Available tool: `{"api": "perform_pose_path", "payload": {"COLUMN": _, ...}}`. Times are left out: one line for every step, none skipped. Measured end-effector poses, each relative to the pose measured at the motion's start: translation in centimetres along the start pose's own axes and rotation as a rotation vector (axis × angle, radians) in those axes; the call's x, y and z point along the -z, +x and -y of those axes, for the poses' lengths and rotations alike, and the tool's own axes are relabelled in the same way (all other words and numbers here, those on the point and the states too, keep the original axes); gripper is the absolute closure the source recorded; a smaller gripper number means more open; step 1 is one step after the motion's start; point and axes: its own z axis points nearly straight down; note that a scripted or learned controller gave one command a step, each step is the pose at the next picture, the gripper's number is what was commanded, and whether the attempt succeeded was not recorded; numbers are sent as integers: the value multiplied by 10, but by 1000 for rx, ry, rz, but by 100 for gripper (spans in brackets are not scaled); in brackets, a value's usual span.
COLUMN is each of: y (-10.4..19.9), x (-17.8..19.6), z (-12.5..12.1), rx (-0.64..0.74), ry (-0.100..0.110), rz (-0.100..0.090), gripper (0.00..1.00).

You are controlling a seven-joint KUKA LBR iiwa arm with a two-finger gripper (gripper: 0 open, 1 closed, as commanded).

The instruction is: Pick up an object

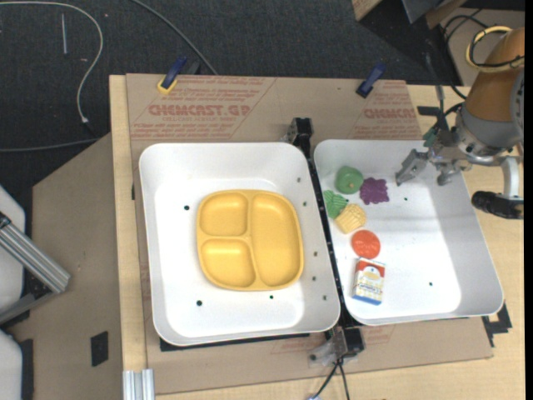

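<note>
The right bin [450,248] holds several small toys along its left side: a green round piece [349,178], a purple grape bunch [375,192], a green leafy piece [334,203], a yellow corn piece [351,217], a red tomato [366,244] and a small white and red carton [369,281]. My gripper [425,172] hangs over the bin's far right part, to the right of the grapes. Its fingers are spread open with nothing between them.
In the left bin [166,182] lies a yellow divided plate [249,240]. Black clamps [300,130] sit where the bins meet at the back. Blue clips [173,75] pin the cardboard at the bench's far edge.
</note>
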Motion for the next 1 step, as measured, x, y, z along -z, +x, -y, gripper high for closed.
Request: {"api": "perform_pose_path", "payload": {"y": 1, "x": -43, "z": 0, "rx": 0, "ry": 0, "rz": 0, "gripper": 0}}
